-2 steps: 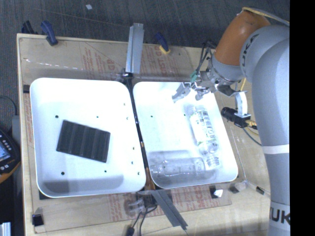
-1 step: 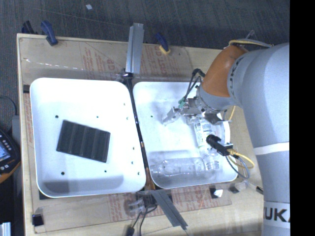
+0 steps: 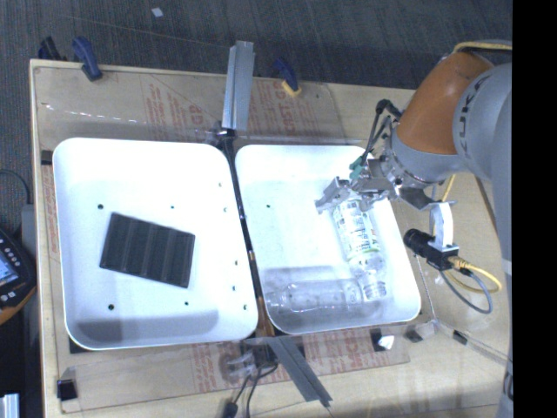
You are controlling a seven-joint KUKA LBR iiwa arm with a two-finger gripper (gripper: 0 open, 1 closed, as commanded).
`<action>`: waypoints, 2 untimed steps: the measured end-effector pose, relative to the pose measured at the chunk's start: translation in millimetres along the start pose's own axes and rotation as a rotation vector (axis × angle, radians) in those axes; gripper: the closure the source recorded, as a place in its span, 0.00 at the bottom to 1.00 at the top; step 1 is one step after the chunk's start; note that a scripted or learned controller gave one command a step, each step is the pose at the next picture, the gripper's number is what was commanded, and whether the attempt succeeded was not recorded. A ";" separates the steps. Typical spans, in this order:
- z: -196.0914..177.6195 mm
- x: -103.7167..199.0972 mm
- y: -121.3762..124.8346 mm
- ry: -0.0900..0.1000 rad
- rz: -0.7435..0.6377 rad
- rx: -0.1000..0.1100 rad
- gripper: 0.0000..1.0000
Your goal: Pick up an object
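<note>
The gripper (image 3: 341,190) hangs low over the upright end of a clear bottle (image 3: 359,233) in the right bin (image 3: 261,233); whether it is clenched or released cannot be told. This looks like the grasp step; next it must close and lift.

My pincer (image 3: 341,192) hangs over the right bin (image 3: 287,172), at the upper end of a clear plastic bottle (image 3: 359,238) that lies lengthwise along the bin's right side. A second clear bottle (image 3: 313,296) lies across the near edge, meeting the first at the corner. In the left bin (image 3: 78,172) a dark ribbed slab (image 3: 147,249) rests flat.
</note>
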State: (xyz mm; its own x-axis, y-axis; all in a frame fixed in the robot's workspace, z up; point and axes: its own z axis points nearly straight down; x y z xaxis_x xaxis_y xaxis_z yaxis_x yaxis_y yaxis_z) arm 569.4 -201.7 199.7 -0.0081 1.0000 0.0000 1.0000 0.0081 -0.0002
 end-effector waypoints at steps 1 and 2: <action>67.8 -7.2 12.5 0.001 -0.006 0.006 0.00; 17.2 -7.4 -16.5 0.002 -0.020 0.003 0.00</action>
State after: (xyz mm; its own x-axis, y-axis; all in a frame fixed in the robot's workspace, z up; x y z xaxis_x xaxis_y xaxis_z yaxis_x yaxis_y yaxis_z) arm 552.9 -209.2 182.6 -0.0285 0.9996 0.0018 0.9996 0.0285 -0.0027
